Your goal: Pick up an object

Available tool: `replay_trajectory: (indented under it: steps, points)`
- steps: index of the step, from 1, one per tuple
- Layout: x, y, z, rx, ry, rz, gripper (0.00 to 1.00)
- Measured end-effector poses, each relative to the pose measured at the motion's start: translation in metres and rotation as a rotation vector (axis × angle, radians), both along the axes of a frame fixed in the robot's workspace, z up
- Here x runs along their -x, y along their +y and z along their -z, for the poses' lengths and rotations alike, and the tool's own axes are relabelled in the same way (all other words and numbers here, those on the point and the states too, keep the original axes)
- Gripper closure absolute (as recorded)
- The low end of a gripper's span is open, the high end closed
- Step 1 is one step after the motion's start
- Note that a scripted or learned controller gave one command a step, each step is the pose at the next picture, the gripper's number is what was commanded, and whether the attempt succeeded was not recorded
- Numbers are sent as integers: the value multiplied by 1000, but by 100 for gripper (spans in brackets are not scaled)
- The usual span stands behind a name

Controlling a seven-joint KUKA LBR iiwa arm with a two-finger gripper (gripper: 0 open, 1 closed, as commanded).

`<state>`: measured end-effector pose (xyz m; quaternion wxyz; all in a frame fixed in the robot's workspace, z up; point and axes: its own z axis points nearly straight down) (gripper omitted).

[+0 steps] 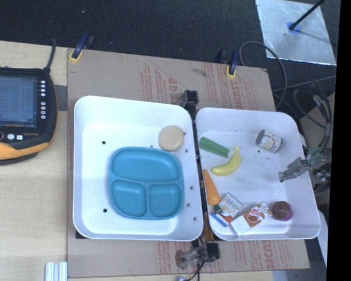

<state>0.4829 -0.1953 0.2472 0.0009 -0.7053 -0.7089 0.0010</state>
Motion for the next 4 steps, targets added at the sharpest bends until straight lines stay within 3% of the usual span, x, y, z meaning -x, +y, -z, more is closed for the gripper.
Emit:
replay_trajectory:
  steps: [1, 2, 3, 4]
  points:
    - [-33, 34, 116, 0, 3, -2, 0]
    - [-102, 76, 156, 1, 2, -2, 0]
    - [-151, 102, 155, -1, 0, 1, 0]
    - [-173, 102, 156, -1, 1, 0, 0]
